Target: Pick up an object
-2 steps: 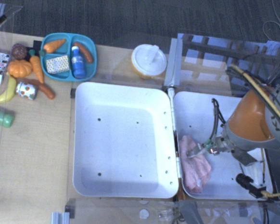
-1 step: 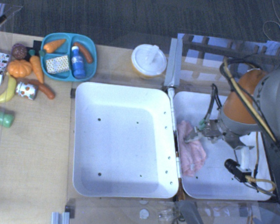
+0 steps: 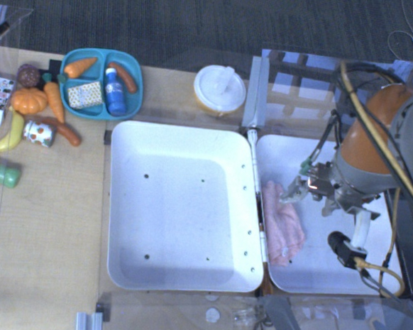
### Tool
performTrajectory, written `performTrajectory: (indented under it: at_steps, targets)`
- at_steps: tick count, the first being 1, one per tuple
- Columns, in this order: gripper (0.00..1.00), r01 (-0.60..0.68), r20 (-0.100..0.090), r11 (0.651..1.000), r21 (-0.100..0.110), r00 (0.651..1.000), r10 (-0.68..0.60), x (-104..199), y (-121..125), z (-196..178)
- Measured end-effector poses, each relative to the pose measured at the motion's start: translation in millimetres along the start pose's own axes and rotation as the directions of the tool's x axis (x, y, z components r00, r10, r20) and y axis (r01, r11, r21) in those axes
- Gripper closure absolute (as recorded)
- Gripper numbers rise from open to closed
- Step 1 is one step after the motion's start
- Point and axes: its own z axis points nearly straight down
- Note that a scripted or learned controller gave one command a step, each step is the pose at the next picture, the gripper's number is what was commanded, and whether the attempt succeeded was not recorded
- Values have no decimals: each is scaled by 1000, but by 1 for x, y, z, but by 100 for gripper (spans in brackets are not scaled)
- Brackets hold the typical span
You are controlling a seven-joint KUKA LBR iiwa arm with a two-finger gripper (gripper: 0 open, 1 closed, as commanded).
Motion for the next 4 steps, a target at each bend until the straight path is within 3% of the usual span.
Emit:
performTrajectory:
  at_steps: [1,2,3,4]
  targets:
    - [0,10,2,1000,-13,1000,-10,-81,-9,94]
    - [0,167,5,986,-18,986,-167,-38,-31,94]
    - [0,181,5,983,-14,984,-181,-33,-23,94]
    - [0,187,1,982,-1,982,-187,-84,10,31]
